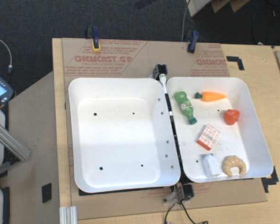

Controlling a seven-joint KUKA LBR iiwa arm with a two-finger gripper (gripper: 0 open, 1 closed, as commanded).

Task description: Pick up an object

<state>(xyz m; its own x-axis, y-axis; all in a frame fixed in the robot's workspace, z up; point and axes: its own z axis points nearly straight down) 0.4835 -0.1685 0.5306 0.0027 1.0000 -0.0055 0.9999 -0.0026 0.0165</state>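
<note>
The right bin point(252, 120) holds several objects. A green bottle point(185, 107) lies near its left wall. An orange carrot point(211, 96) rests at the back. A small red pepper-like piece point(231, 117) sits toward the right. A red and white carton point(208, 136) lies in the middle. Near the front sit a pale grey block point(211, 165) and a tan croissant point(234, 164), side by side.
The left bin point(79, 125) adjoins the right bin along a dark seam point(170, 125). Both rest on a cardboard-covered bench point(130, 55) held by blue clamps point(94, 35) at the back edge. Cables hang at the front centre point(177, 204).
</note>
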